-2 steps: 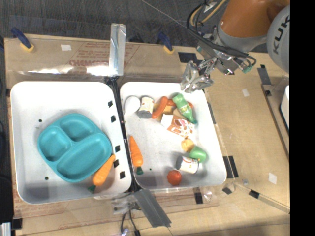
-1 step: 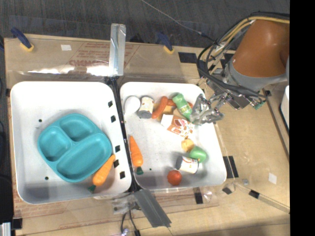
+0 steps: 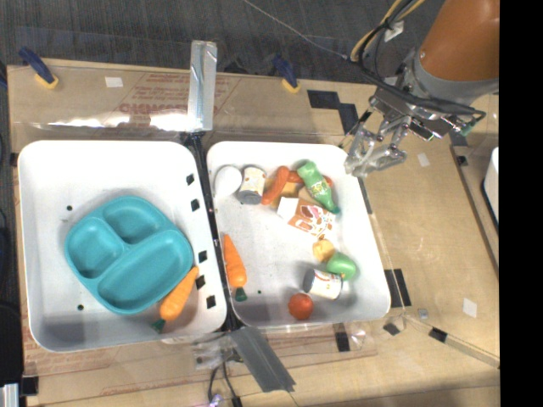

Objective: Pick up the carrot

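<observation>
At the near edge of the right bin (image 3: 373, 299) a red tomato-like ball (image 3: 300, 305) lies beside a small white cup (image 3: 326, 285), with a green-and-yellow toy (image 3: 338, 265) just behind them. In the left bin (image 3: 34, 253) a carrot (image 3: 176, 294) lies at a slant against the near right corner of a teal divided plate (image 3: 127, 253), its leafy end pointing toward the near wall. A second carrot (image 3: 233, 264) lies along the right bin's left wall, just across the divider from the first. Farther back in the right bin sit a printed red-and-white packet (image 3: 310, 219), a green bottle-shaped toy (image 3: 316, 186), a third orange carrot-like piece (image 3: 275, 185) tilted beside it, a small can (image 3: 251, 185) and a white round lid (image 3: 226, 179). Beyond the right bin's far right corner the gripper (image 3: 373, 154) hangs over the bench (image 3: 424, 227), apart from every carrot. Its fingers (image 3: 355, 152) look spread apart, with nothing between them. Above it the arm's orange band (image 3: 462, 25) fills the far right corner.
</observation>
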### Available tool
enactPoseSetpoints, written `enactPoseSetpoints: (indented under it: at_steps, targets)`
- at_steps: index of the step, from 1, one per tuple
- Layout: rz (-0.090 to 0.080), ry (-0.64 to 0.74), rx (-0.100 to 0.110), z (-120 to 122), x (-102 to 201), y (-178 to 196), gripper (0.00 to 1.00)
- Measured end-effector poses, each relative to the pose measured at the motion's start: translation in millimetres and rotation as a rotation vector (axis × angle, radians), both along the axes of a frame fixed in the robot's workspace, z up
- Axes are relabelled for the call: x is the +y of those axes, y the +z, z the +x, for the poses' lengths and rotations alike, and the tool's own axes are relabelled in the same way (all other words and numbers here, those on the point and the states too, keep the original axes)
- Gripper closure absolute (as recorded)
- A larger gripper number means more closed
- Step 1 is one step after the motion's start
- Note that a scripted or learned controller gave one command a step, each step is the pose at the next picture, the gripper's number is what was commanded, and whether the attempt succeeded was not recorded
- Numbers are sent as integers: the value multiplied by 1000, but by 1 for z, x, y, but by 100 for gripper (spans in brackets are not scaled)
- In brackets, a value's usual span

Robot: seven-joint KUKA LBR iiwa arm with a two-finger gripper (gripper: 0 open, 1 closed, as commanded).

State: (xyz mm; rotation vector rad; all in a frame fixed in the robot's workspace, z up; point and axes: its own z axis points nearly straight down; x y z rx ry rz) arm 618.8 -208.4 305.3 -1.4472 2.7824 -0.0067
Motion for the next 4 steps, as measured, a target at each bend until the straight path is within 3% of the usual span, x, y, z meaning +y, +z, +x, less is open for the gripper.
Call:
enactPoseSetpoints:
  at_steps: [1, 2, 3, 4]
  targets:
    - [3, 129, 6, 38, -1, -60, 100]
    - [0, 201, 2, 40, 0, -19, 100]
    - [-1, 557, 2, 39, 0, -15, 100]
    - [3, 379, 10, -31, 0, -63, 100]
